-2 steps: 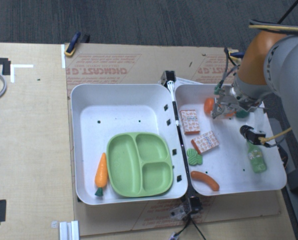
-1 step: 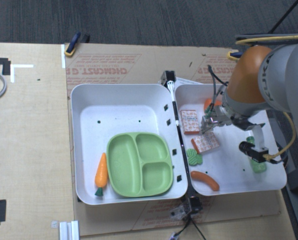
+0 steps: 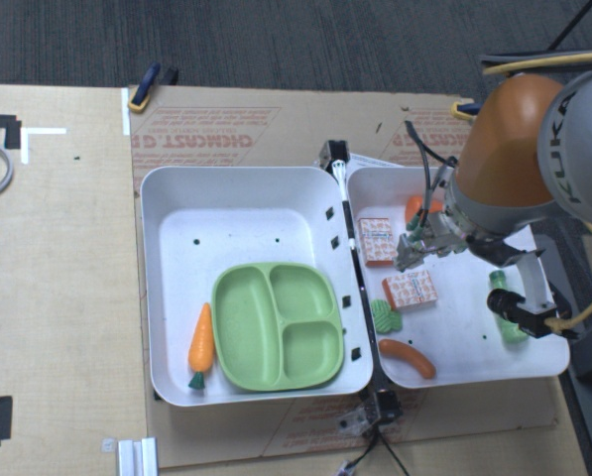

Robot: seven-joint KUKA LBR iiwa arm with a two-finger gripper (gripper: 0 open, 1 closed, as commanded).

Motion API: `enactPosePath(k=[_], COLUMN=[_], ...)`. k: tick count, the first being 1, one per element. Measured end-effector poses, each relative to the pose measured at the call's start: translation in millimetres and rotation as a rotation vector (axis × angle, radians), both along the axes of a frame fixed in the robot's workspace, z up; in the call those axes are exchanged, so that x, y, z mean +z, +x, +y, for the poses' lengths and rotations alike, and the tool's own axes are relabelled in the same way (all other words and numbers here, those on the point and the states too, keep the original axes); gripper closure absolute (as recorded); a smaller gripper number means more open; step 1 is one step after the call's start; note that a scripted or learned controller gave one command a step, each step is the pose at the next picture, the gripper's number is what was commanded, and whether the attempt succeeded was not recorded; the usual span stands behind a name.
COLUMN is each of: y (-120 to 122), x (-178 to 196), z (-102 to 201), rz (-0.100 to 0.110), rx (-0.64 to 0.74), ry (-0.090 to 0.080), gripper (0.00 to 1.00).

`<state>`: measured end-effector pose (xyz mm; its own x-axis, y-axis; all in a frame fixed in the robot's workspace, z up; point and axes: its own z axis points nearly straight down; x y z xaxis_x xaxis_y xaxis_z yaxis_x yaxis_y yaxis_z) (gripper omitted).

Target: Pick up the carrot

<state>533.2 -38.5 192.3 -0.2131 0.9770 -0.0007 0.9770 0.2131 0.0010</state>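
Across the middle of the frame two shallow white bins sit side by side on the bench (image 3: 58, 296), over a sheet of brown cardboard (image 3: 206, 132). Lower left of centre, the left bin (image 3: 177, 216) holds a light green divided plate (image 3: 278, 325) with three compartments, and just left of that plate lies the carrot (image 3: 202, 339), orange with its dark green top pointing toward the bottom of the frame, close to the bin's left wall. To the right of centre, the right bin (image 3: 464, 350) holds two small red-and-white cartons: one carton (image 3: 378, 240) near its left wall and a second carton (image 3: 411, 290) just below it, their print too small to read. Below them lie a green ridged piece (image 3: 385, 316) and an orange-red sausage-shaped item (image 3: 408, 358), with a green bottle-like item (image 3: 506, 310) toward the right wall and a bit of orange (image 3: 414, 207) near the top. Mirrored red lettering on the cardboard cannot be read with certainty; white letters "KUKA" show on the arm (image 3: 519, 152) at the upper right. Over the right bin hangs the end effector (image 3: 421, 246), between the two cartons and well apart from the carrot; whether it is released or clenched I cannot tell.
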Motion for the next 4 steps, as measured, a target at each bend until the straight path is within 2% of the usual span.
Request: enactPosePath(k=[1, 2, 3, 4], y=[-0.1, -43.6, 34.5, 103.0], x=[0.0, 0.1, 22.8, -63.7], z=[-0.1, -30.9, -168.2, -86.9], rz=[0.0, 0.0, -0.001, -0.008], rx=[0.0, 0.445, 0.554, 0.699], ry=[0.0, 0.0, -0.002, -0.005], gripper=[0.0, 0.0, 0.0, 0.0])
